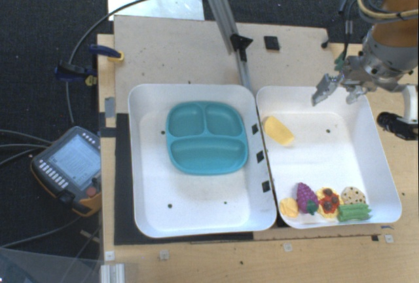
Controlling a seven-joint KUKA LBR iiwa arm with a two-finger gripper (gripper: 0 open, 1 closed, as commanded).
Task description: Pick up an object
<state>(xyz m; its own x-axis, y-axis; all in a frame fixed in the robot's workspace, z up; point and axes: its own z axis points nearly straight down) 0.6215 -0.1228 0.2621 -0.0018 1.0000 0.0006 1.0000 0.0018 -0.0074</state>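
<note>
My gripper (339, 93) hangs open over the far edge of the right bin (373, 144), with nothing between its fingers. A yellow wedge-shaped toy (278, 130) lies near that bin's left wall, left of and below the gripper. Along the bin's near edge sit several toy foods: a small yellow piece (289, 207), purple grapes (306, 197), a pizza slice (328, 201), a cookie (353, 195) and green beans (354, 212).
The left bin (147, 196) holds a teal divided plate (206, 138). A grey pole (219, 0) slants in from the top to the bins' divider. A teach pendant (69, 167) lies left of the bench, with cables around it.
</note>
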